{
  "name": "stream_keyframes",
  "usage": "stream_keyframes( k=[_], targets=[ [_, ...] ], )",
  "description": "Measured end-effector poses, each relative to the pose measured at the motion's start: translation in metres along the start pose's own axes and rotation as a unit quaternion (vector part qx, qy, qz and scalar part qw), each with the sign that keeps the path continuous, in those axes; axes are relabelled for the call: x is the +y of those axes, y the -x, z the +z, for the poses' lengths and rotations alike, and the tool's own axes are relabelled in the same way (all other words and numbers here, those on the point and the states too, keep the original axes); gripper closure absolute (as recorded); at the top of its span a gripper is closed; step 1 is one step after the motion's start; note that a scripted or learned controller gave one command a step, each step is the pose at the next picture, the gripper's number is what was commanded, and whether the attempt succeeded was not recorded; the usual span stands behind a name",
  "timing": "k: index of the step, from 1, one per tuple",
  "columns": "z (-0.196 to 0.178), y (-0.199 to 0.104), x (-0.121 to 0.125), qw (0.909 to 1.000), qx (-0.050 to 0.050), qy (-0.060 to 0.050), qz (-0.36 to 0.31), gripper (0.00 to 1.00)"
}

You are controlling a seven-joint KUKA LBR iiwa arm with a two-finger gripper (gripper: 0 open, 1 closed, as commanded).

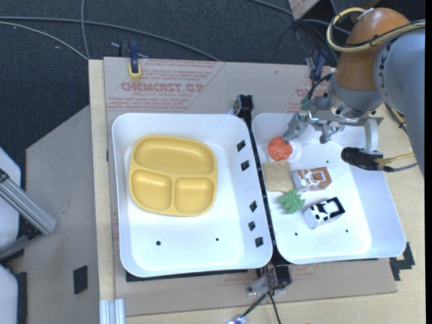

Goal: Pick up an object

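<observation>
Obs.: claw (310, 132) hung just beside the red round piece (279, 148), on its far-right side and a little above it, over the floor of the right bin (364, 208). Its two fingers were spread, with white bin floor visible between them, so I logged it as released and carrying nothing. The red round piece, the likeliest target by closeness, lay on the bin floor against the wall shared with the left bin (229, 228). Touching the red piece on its near side sat a tan square (277, 177). Right of that square, and nearer to me than the red piece, lay a brown-and-white packet (314, 177). Further toward me from the red piece were a green leafy piece (291, 200) and a black-and-white block (322, 212), just beside each other. Well left of the red piece, across the shared wall, a yellow divided plate (174, 174) lay flat in the left bin. Both bins rested on the counter (175, 86). Judgement: the arm (364, 52) had posed the claw spread and raised so it could drop over something. The red piece sat off to one side of the gap, not under it, so a straight descent would probably miss. The crowding against the tan square and the wall would also leave a finger little room.
</observation>
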State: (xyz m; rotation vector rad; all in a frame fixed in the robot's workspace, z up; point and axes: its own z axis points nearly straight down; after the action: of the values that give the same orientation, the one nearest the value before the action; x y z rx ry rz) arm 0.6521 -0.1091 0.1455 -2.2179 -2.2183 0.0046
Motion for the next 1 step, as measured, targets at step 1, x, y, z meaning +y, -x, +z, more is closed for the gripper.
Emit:
stream_keyframes(
  k=[1],
  targets=[
    [0.0592,0.0019,0.0006,1.0,0.001,0.003,0.001,0.0]
  ],
)
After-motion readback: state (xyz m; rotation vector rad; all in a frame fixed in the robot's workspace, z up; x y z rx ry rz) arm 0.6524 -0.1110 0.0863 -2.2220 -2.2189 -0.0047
